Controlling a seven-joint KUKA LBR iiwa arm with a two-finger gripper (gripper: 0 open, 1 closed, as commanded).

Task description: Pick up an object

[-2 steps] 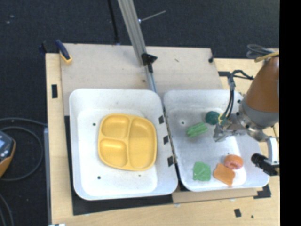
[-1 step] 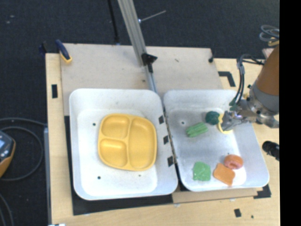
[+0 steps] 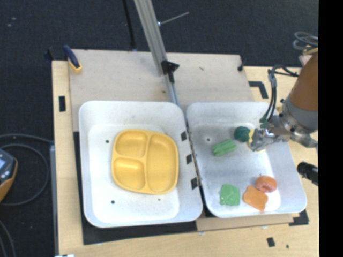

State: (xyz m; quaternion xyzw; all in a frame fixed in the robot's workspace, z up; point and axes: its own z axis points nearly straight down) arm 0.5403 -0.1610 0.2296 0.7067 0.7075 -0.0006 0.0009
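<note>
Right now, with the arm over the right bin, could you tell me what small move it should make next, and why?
Probably a short shift left and down. The gripper sits in the right bin just right of the dark green object, with nothing visible between its fingers; the light green piece lies further left.

glossy yellow plastic tray (image 3: 144, 161), matt white bins (image 3: 96, 116)
</note>
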